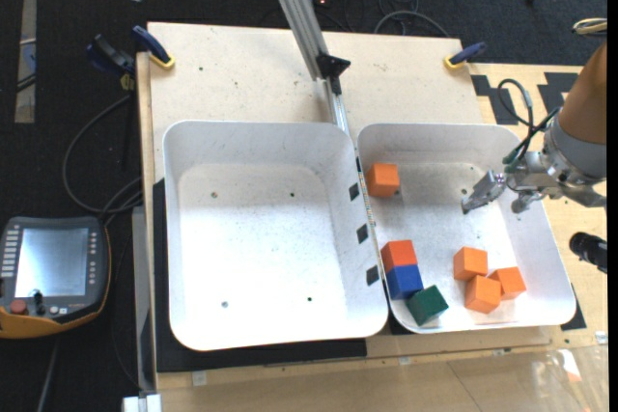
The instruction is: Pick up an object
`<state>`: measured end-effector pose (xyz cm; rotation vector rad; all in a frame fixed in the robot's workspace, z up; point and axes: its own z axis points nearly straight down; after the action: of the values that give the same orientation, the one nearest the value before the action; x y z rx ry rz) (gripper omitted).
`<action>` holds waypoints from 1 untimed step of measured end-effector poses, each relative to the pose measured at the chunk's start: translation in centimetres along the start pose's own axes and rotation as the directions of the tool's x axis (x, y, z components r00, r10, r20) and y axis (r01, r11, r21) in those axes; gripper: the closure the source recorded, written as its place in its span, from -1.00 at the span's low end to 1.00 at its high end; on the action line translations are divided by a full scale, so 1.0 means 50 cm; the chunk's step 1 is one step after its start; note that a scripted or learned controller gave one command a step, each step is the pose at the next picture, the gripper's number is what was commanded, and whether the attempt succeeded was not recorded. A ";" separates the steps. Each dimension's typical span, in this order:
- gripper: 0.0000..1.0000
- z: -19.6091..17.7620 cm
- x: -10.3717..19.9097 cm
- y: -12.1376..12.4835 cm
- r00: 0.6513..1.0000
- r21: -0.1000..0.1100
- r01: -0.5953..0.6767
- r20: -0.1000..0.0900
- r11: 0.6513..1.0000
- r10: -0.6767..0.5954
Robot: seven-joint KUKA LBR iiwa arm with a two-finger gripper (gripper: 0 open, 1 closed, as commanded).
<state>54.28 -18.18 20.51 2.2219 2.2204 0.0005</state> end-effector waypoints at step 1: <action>-1.00 0.000 0.000 0.000 1.000 0.000 0.000 0.000 1.000 0.000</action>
<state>54.28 -18.18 20.51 2.2218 2.2204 0.0006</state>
